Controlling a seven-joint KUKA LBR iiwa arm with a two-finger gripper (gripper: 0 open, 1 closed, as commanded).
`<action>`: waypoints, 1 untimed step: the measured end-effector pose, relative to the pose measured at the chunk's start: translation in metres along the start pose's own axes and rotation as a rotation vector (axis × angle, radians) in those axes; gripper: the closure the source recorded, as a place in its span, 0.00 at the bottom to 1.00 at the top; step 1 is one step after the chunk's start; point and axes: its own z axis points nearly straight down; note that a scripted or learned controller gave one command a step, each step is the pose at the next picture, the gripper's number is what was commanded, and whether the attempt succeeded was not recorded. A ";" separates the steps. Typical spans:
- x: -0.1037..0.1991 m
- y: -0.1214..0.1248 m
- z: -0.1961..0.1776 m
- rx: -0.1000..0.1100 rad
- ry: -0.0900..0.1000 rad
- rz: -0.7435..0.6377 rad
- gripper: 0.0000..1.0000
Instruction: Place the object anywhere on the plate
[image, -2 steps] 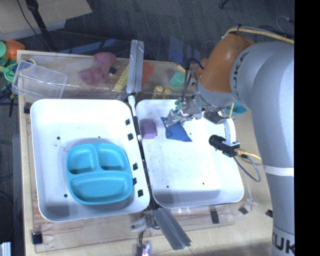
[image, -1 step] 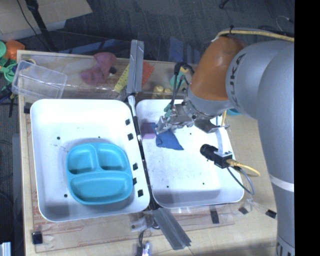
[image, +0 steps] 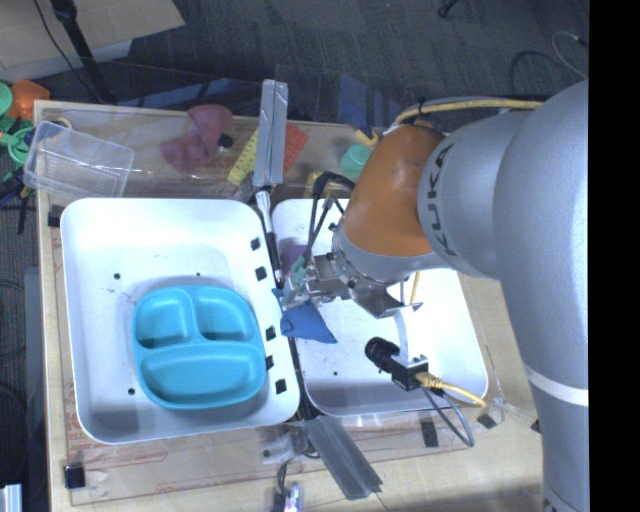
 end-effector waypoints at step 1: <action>0.042 -0.028 0.000 -0.001 0.000 -0.022 1.00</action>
